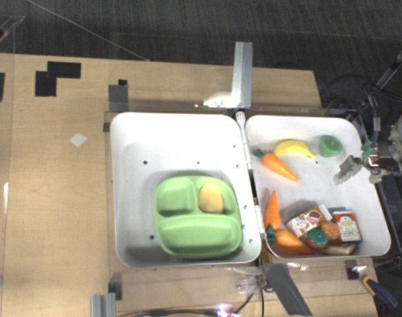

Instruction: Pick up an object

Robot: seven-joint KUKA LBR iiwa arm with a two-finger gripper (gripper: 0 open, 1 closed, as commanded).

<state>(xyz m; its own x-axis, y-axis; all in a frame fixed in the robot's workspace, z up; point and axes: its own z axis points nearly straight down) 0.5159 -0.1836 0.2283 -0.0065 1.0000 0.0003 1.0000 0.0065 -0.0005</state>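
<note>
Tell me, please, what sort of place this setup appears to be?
Probably a robotics lab bench for picking trials: two white bins sit side by side on a wooden bench, holding toy food such as a banana and carrot, with a gripper reaching in.

Pale wooden bench (49, 197) with black markings, dark carpeted floor (154, 12) beyond.

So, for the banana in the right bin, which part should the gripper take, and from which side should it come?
Probably the middle of the banana, from straight above, with the fingers across its narrow width. It lies flat, its long axis about left to right, with bare floor above it. A carrot lies close below its left end, so staying mid-body or slightly right seems safer.
</note>
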